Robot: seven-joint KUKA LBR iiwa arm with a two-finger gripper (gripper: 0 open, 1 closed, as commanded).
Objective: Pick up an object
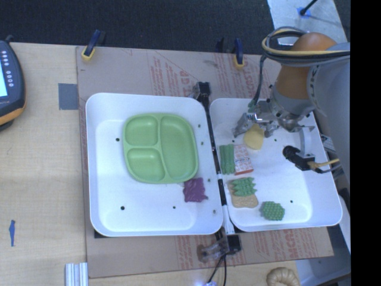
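My gripper [255,126] hangs over the upper part of the right bin [321,210], below the arm's orange band. A pale yellow object [255,139] lies directly under it, touching or almost touching the gripper's tip. Lower in the same bin are a green ribbed strip [227,158], a white and red packet [242,158], a green leafy piece [243,186] on a tan biscuit [244,201], and a round green knobbly object [272,210].
The left bin [104,213] holds a light green divided plate [161,148] and a small purple object [194,190] near its right wall. A black divider rail [213,154] runs between the bins. A handheld controller [9,79] lies at the far left.
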